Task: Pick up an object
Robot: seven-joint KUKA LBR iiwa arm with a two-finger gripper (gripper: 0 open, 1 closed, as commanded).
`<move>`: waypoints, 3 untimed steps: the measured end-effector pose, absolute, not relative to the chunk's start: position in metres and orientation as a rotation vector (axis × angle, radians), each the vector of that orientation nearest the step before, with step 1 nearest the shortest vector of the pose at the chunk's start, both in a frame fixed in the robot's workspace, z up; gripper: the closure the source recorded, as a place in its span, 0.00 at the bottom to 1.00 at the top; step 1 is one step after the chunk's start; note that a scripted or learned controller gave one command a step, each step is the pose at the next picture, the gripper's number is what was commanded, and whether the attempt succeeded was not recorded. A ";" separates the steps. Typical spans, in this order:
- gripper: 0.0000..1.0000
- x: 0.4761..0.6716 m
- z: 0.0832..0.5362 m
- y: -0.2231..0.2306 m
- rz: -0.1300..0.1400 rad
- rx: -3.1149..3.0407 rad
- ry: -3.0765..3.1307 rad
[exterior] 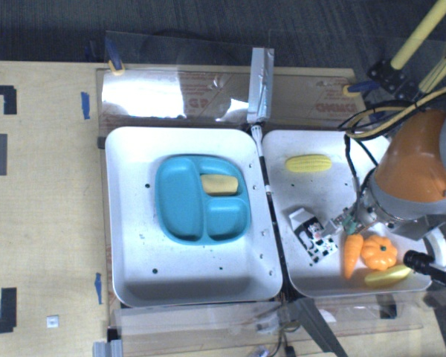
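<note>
Working from the biggest down: two white bins sit side by side on the tabletop (37,199). Left bin (134,259) carries a blue divided plate (186,199) with a yellow block (220,184) in its top-right compartment. Right bin (312,274) takes the arm (416,166), reaching in over its right edge.

Tool (314,236), white with black markings, sits low near the bin's middle, toward the front edge; whether it is apart or together cannot be told from this angle, and nothing visibly sits in it.

Key relation: carrot (351,253) lies just beside the tool on its right, long axis running front-to-back, tip toward the front edge. Orange pumpkin (379,251) touches the carrot's right side; a yellow banana (386,276) lies at the front-right corner. Corn cob (308,163) lies well apart near the back edge, long axis left-right.

Carrot looks small, smooth, tapered, likely plastic.
</note>
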State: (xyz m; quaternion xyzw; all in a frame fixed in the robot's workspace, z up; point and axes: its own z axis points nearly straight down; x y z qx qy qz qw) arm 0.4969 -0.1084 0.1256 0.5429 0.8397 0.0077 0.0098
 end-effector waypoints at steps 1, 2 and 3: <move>0.00 0.497 0.126 -0.109 0.023 1.695 2.621; 0.00 0.481 0.165 -0.155 0.000 1.839 2.543; 0.00 0.482 0.086 -0.166 0.005 1.899 2.497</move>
